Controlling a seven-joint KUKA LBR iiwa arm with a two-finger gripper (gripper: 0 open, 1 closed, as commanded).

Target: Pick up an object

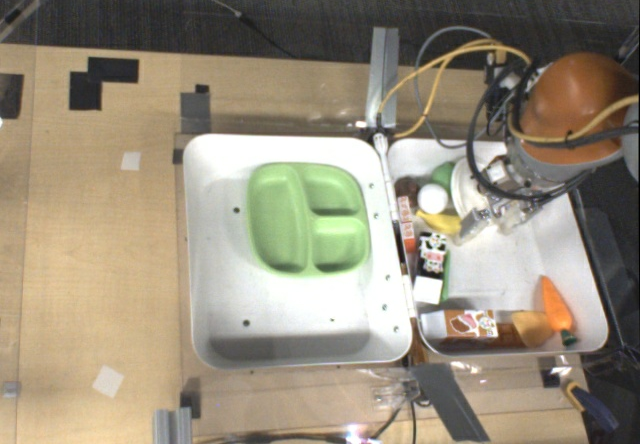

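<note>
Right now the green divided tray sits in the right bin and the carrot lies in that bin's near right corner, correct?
Not quite. The camera view shows the green divided tray in the left bin, not the right one. The carrot does lie in the right bin's near right corner.

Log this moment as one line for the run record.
arm: over right bin | gripper: low beside banana | grasp: unconfirmed | carrot: untouched | left bin: green tray
</note>
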